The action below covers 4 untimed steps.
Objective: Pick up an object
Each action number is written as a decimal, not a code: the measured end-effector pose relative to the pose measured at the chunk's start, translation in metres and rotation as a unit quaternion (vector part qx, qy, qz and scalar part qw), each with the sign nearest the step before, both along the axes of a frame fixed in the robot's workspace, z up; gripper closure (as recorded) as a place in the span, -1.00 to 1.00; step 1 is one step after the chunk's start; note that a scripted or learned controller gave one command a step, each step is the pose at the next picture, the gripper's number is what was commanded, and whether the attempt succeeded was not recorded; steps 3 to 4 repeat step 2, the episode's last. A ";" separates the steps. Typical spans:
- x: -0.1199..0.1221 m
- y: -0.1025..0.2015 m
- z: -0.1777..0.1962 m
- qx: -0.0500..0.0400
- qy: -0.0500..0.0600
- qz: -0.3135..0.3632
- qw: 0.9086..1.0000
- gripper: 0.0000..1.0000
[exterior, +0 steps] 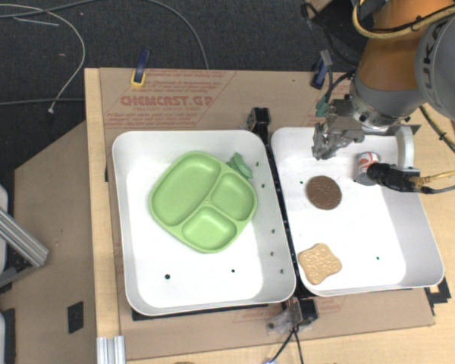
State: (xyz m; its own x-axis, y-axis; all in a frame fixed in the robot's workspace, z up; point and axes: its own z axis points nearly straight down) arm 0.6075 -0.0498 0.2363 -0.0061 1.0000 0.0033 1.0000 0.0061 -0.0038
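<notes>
In the right bin point(394, 241) lie a round brown cookie-like disc point(324, 192), a tan square cracker point(319, 263) near the front left corner, and a small red-and-white can point(365, 164) at the back. My gripper point(327, 147) hangs over the bin's back left part, just above and behind the brown disc, with nothing seen between its fingers. The left bin point(136, 203) holds a green divided plate point(203, 201) with a small green piece point(241, 165) at its far right edge.
Both bins rest on a cardboard sheet point(174, 89). A black clamp point(258, 119) sits between the bins at the back. A black part of the arm point(393, 177) reaches over the right bin beside the can. Cables lie on the dark floor behind.
</notes>
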 end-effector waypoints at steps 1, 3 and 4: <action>-0.020 0.053 -0.009 -0.001 0.000 -0.001 1.000 1.00; -0.020 0.101 -0.014 -0.001 0.000 -0.001 1.000 1.00; -0.020 0.101 -0.014 -0.001 0.000 -0.001 1.000 1.00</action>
